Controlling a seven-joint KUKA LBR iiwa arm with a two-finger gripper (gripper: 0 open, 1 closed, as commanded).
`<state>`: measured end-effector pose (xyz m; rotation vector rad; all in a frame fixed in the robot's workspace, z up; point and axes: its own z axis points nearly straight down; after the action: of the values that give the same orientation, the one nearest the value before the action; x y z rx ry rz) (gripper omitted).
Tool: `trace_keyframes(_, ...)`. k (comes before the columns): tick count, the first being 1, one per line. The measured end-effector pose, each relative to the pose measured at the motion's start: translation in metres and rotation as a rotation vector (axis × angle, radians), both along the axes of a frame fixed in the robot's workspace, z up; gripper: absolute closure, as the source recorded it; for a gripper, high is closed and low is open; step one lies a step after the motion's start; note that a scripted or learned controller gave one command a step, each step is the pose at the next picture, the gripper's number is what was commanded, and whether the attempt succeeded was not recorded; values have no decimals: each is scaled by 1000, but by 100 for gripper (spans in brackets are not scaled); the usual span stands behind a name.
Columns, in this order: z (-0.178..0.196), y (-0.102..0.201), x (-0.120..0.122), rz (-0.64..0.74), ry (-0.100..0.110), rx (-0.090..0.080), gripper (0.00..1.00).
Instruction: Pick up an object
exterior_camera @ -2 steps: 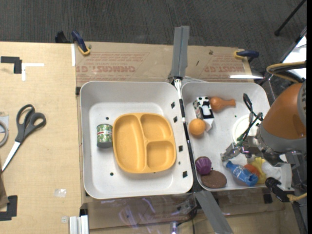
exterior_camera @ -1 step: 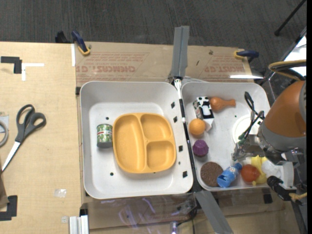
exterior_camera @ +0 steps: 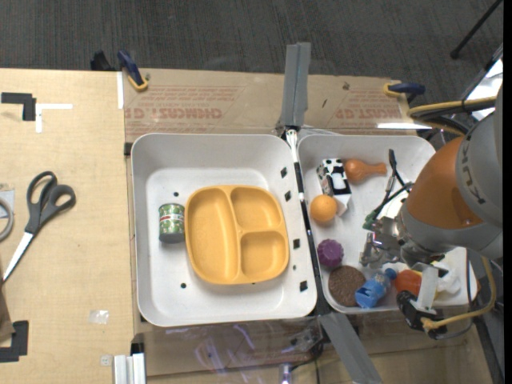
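Tool (exterior_camera: 378, 250) low in right white bin (exterior_camera: 364, 141), beside purple ball (exterior_camera: 330, 252) and blue toy (exterior_camera: 370, 294); opening hidden, cannot tell. Small orange ball (exterior_camera: 323, 208) near: light, smooth, may roll; pinch across middle.

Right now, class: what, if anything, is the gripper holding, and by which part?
It cannot be told: the gripper hangs over the right bin, its grip hidden.

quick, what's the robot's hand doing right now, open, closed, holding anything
Hand: low over the right bin, beside the purple object; open or closed cannot be told, and nothing is visibly held.
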<state>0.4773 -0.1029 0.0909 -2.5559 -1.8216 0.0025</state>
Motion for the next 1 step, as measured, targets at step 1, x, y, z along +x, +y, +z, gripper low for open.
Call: trace_keyframes(1, 1, -35, 0, 680, -2, 0, 100)
